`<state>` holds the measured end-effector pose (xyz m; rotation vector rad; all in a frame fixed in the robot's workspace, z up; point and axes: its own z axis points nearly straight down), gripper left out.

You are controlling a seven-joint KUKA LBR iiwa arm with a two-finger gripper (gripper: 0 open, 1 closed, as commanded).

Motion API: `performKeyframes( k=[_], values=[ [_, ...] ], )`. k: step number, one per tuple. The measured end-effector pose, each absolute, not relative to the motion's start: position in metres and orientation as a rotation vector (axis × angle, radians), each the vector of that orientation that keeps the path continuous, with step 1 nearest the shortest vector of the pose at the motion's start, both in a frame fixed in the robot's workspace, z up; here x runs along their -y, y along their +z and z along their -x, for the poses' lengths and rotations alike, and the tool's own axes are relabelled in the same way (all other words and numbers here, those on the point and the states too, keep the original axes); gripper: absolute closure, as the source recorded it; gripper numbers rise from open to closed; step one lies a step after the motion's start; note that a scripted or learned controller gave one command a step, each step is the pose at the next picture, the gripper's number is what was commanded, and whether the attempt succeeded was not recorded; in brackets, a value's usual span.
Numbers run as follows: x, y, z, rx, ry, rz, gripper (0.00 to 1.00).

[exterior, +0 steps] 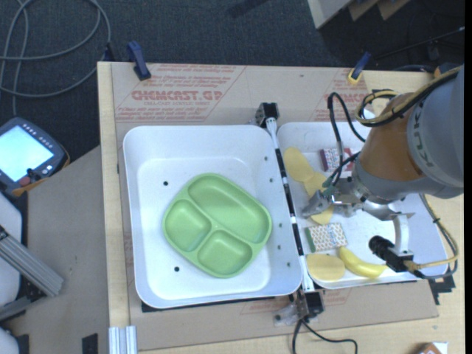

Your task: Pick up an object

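Observation:
My gripper (322, 199) hangs low over the left side of the right bin (435, 231), on the grey arm that comes in from the right. Just below its tip lies a small yellow piece (321, 217), and whether the two touch is unclear. A larger pale yellow object (298, 165) lies right behind the gripper, against the bin's left wall. A speckled square pad (327, 236) lies in front of the gripper. At the bin's front lie a pale yellow disc (324, 267) and a yellow banana (361, 265). A small red and white packet (330, 157) lies at the back.
The left bin (147, 161) holds a green divided plate (217, 225) in its middle. A black rail with clips (284, 190) runs between the two bins. The arm's body covers much of the right bin's right half.

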<state>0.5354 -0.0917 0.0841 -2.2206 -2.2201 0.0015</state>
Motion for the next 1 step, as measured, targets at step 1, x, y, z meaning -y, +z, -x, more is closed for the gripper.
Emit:
performKeyframes(
  k=[1],
  values=[
    [0.0915, 0.0843, -0.5447, 2.222, 0.000, 2.222, 0.00]
  ],
)
